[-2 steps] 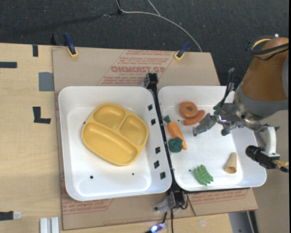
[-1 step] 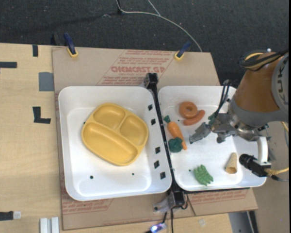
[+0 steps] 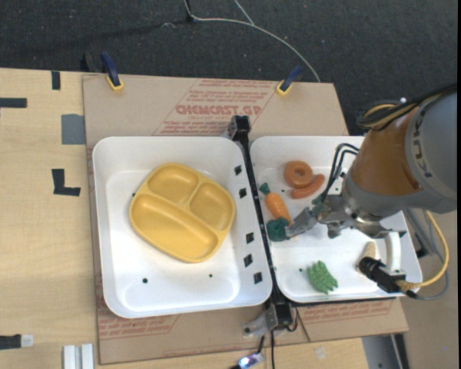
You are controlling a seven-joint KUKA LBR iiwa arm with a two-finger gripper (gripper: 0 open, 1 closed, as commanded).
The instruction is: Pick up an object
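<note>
Reaching in from the right, your gripper (image 3: pixel 292 227) sits low in the right bin (image 3: pixel 346 289); whether its claw is open you cannot tell; the green toy (image 3: pixel 276 229) lies just left of it, touching or nearly so.

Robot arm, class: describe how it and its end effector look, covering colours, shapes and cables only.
The arm is bulky, rounded and grey, with a wide orange band above the wrist. Black cables loop beside the band, and a yellow one hangs lower right. The end effector is dark grey metal, narrowing toward its tip.
</note>
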